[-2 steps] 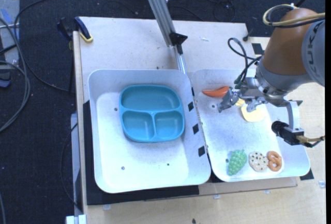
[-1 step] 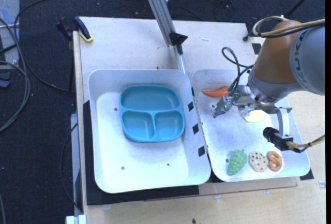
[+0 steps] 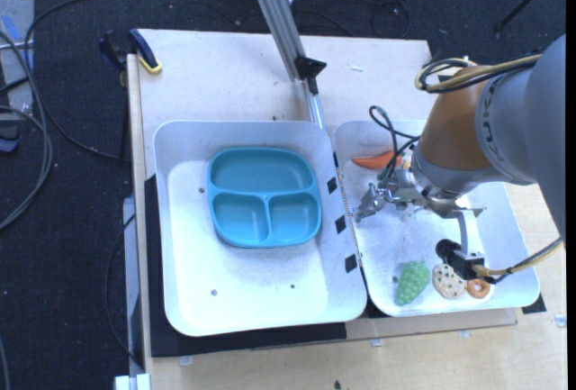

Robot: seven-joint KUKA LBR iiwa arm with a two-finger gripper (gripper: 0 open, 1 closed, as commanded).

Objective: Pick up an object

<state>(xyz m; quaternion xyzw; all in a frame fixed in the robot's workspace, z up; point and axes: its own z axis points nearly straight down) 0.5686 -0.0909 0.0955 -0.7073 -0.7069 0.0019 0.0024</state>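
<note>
With nothing lifted yet, the hand point(image 3: 371, 202) hangs low over the upper left of the right bin point(image 3: 513, 226), its state beyond telling, while the carrot point(image 3: 371, 159), green grapes point(image 3: 412, 281) and pretzel point(image 3: 446, 281) lie loose in that bin.

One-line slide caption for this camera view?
KUKA arm's gripper hovers inside the right bin near carrot, grapes and pretzel; blue tray in left bin.

The arm point(image 3: 486, 131) hides part of the orange carrot point(image 3: 371, 160) and right bin point(image 3: 517, 235).
</note>
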